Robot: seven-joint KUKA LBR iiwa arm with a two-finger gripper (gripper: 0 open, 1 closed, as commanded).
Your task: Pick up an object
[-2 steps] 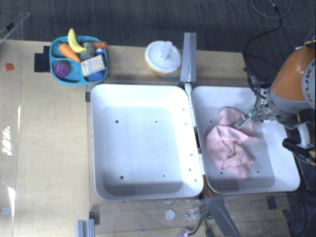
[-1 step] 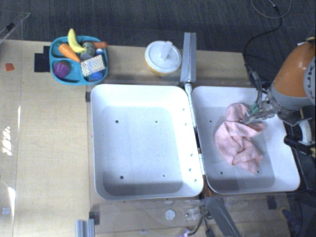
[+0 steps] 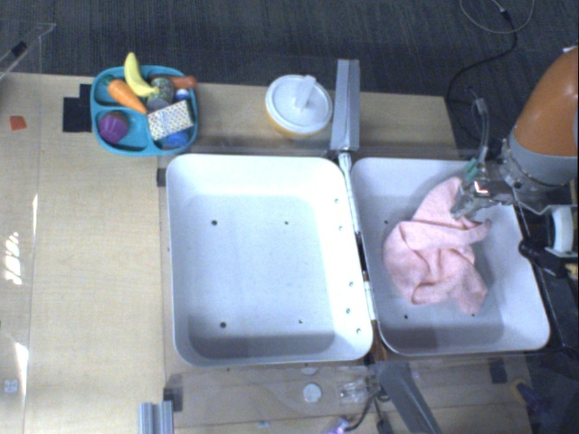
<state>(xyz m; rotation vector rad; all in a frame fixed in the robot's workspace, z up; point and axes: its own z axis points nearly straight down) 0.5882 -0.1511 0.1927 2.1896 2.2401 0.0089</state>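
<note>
A pale wooden bench [image 3: 81,269] sits against a dark carpeted floor, and two shallow white bins rest on it side by side. The left bin [image 3: 181,242] shows only bare white floor with a few small dark dots. The right bin [image 3: 516,328] holds one thing, a crumpled pink cloth [image 3: 436,259], lying across its middle with a peak drawn up toward two o'clock.

At that peak is the gripper [image 3: 472,197], reaching in from three o'clock under the arm's orange band [image 3: 554,107]. Its tip meets the top corner of the cloth, and the fabric seems bunched up toward it, but whether the fingers are spread or pinching the cloth I cannot tell at this size.

On progress: the arm has reached the cloth, so the approach looks done. Most of the cloth lies on the bin floor, so by my judgement the lift is not yet finished, and a secure hold is unproven.

Beyond the bins, at eleven o'clock on the bench, a blue divided tray [image 3: 98,120] carries toy food, among it a banana [image 3: 136,75] and a carrot [image 3: 125,95]. At twelve o'clock stands a round white lid on a yellow tub [image 3: 298,105].
</note>
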